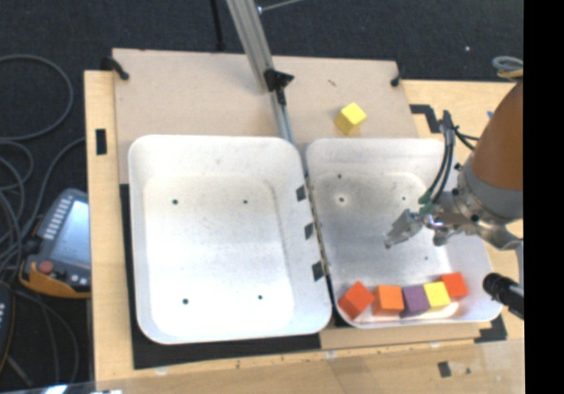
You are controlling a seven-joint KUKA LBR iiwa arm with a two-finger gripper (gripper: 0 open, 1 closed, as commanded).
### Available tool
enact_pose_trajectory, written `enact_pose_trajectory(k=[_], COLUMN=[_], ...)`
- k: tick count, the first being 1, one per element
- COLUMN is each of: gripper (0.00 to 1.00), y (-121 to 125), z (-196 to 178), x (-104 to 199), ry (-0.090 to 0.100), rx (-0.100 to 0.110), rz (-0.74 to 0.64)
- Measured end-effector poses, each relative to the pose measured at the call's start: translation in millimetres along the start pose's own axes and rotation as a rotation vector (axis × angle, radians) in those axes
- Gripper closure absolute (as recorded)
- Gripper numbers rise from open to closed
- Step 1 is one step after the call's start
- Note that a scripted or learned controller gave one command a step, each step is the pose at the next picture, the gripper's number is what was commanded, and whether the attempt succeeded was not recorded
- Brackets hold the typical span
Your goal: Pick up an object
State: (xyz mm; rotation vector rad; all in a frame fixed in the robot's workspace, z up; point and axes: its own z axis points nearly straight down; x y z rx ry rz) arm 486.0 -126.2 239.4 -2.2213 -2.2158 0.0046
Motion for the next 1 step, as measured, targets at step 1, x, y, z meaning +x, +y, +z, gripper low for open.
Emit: enact_pose_trajectory(k=[1], gripper=[0.0], y=[20.0], z=[-58.4], x=[86.8], ry=[0.001], rx=[-0.012], rz=[-0.013])
